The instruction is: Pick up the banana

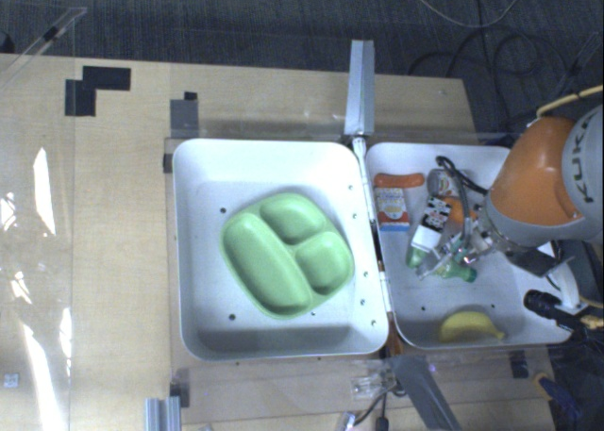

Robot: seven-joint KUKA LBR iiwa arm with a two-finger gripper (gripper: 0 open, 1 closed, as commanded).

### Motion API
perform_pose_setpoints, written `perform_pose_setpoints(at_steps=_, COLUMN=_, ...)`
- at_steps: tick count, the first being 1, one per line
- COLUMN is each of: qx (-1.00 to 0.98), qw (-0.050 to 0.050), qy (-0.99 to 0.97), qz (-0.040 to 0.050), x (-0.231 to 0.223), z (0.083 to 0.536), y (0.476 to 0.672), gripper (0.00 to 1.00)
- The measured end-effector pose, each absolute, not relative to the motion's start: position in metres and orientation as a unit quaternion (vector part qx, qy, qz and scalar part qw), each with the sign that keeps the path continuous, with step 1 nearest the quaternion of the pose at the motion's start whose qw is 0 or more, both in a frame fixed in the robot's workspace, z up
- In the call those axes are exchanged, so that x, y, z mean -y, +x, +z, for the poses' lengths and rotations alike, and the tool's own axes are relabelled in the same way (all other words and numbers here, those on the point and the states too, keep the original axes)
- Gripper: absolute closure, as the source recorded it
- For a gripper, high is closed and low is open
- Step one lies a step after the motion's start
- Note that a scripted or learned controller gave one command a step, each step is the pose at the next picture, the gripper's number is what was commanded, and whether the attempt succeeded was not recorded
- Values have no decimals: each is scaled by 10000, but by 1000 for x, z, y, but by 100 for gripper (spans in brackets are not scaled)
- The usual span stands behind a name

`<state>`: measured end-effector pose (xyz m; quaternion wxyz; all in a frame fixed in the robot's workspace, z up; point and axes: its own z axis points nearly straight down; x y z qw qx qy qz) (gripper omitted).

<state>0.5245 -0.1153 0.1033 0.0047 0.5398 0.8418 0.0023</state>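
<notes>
The yellow banana (470,327) lies flat near the front edge of the right bin (528,311). My gripper (455,236) reaches in from the right, below the orange band of the arm (533,179). It hangs over the middle of the right bin, among a cluster of small items. The banana is apart from the gripper, some way in front of it and a little to the right. A green bottle (422,252) lies just under and left of the gripper tip.
A small orange and white carton (393,201) sits at the back left of the right bin. The left bin (203,325) holds a green divided plate (286,252). A metal divider post (360,90) stands between the bins at the back.
</notes>
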Motion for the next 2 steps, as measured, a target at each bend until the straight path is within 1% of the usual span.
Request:
perform_pose_setpoints(at_steps=1, qx=-8735, qw=43, qy=4867, qz=19, x=90, z=161, y=587, gripper=0)
perform_pose_setpoints(at_steps=2, qx=-8929, qw=46, qy=4502, qz=9, x=168, z=170, y=506, gripper=0)
